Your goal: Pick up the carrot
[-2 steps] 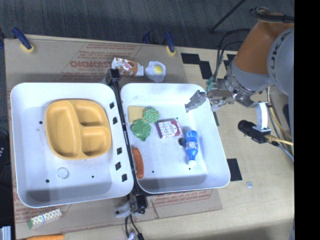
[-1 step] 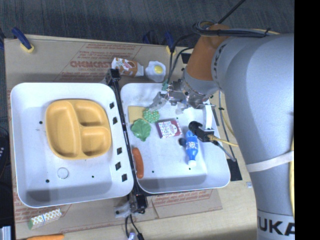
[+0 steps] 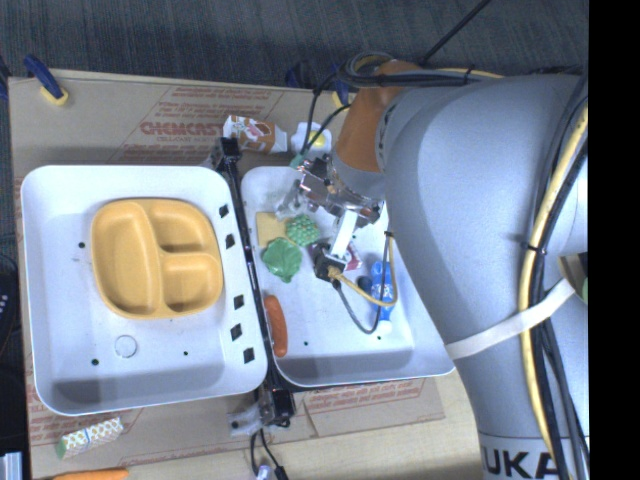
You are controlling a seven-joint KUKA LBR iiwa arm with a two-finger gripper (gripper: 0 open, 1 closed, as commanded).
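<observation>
The carrot (image 3: 277, 325), a short orange stick, lies in the right bin (image 3: 345, 363) against its left wall, near the front corner. My gripper (image 3: 301, 196) hangs over the back of that bin, above a pale yellow slab (image 3: 267, 227) and a green bumpy piece (image 3: 302, 231). It stands well behind the carrot and apart from it. The grey arm with its orange band (image 3: 358, 128) reaches in from the right and covers the bin's right side.
A green leafy item (image 3: 283, 259) lies between the gripper and the carrot. A blue object (image 3: 383, 288) sits at the bin's right. The left bin (image 3: 60, 368) holds a yellow divided plate (image 3: 130, 288). Small packets lie on the cardboard behind and in front of the bins.
</observation>
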